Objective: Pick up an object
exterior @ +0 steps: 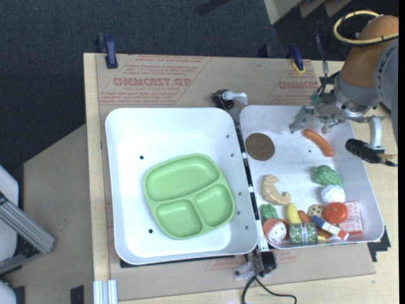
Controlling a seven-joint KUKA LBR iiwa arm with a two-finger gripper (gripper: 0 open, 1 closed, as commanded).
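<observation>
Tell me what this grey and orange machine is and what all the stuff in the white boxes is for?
That machine is a grey robot arm with an orange band. It reaches in from the right of the picture. At its end is a two-finger gripper, a bit like a hand. The camera sits above the bench and looks down at a slant.

On the bench are two shallow white bins. The left white bin has a light green plastic plate with three sections in it. The right white bin has toy food: an orange hot dog, a round brown cookie, a tan croissant, a green broccoli piece and a pile of little things in the near corner.

The gripper hangs just above the hot dog. I can't see anything held between its fingers.
</observation>
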